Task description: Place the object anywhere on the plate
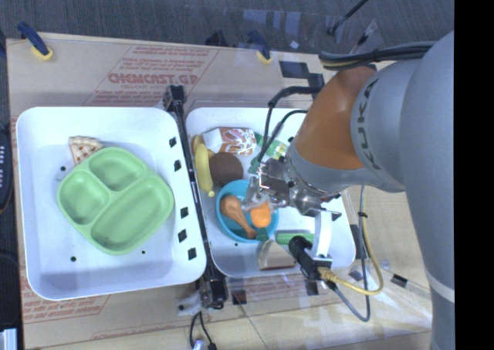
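Note:
A green three-compartment plate [116, 198] lies in the left bin [38, 263], with nothing on it. My gripper [261, 192] hangs over the right bin [340, 252], just above a blue bowl [228, 225]. The bowl holds an orange drumstick-shaped toy [235, 213] and a small orange piece [262, 215] right under the fingertips. The view does not show whether anything is between the fingers. A yellow banana [204, 169] and a brown round object [225, 168] lie just left of the gripper.
A slice of toast-like toy [83, 146] rests in the left bin behind the plate. The right bin also holds a printed packet [236, 140], a green item [292, 238] and a brown block [276, 257]. A black divider [185, 178] separates the bins.

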Action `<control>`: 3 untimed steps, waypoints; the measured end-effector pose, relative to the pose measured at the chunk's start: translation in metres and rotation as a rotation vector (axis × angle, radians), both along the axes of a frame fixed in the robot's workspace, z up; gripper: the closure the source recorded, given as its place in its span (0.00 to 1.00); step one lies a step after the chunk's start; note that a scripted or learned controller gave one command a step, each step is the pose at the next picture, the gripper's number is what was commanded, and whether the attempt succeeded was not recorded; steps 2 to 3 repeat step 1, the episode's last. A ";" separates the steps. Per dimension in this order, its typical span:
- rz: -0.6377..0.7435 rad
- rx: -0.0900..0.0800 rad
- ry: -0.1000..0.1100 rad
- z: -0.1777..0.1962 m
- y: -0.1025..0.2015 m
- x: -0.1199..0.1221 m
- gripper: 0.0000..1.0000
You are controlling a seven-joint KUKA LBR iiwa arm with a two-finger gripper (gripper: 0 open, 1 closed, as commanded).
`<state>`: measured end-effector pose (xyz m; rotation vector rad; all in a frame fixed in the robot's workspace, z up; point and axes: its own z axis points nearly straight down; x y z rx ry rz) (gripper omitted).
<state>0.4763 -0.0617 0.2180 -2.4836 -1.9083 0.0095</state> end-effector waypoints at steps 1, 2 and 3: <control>0.000 0.000 0.000 0.000 0.000 0.000 0.00; 0.000 0.000 0.000 0.000 0.000 0.000 0.00; 0.000 0.000 0.000 0.000 0.000 0.000 0.00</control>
